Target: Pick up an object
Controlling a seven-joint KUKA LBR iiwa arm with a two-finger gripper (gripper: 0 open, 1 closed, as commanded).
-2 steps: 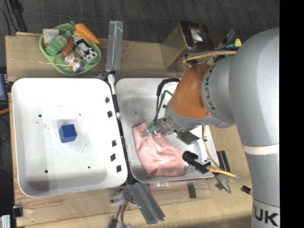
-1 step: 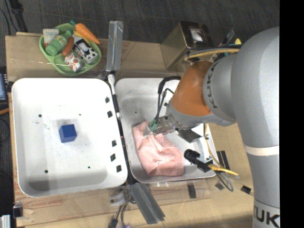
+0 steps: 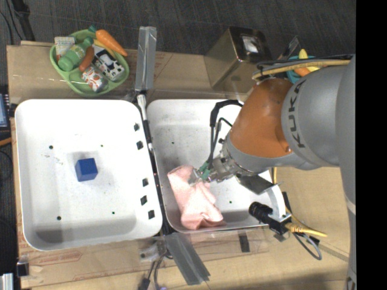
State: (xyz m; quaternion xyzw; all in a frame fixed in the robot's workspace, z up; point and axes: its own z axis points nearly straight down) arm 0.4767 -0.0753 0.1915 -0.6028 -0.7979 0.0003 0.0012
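A crumpled pink cloth [image 3: 192,199] lies in the right bin [image 3: 181,116], near its front left corner. My gripper [image 3: 204,173] is down at the cloth's upper right edge, its tips touching the fabric. The arm's grey and orange wrist covers much of the right bin's right half. A blue cube [image 3: 86,168] rests in the left bin [image 3: 36,122], left of its middle.
A green bowl [image 3: 66,80] holding toy food, including an orange carrot [image 3: 109,40], stands behind the left bin. A brown box [image 3: 233,56] sits behind the right bin. A metal divider [image 3: 145,59] runs between the two bins.
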